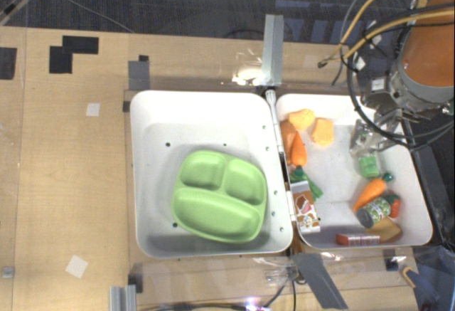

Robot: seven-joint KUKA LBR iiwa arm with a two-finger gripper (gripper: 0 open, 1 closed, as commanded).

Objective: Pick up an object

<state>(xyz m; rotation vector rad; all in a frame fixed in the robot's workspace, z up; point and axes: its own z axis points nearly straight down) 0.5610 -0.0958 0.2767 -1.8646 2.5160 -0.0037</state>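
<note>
Bench top [64, 181]: pale wood-grain surface, matt. Both bins [206, 104]: smooth white plastic, slight sheen. Green divided plate [220, 196]: glossy moulded plastic. Carrot [370, 193]: smooth plastic look. Post [272, 50] between bins: brushed grey metal.

The arm [426, 53] reaches in from the right edge of the camera view, its orange band uppermost and the grey wrist below it. Black and yellow cables loop around the wrist. The gripper [366, 142] hangs down from the wrist, pointing toward the lower left.
</note>
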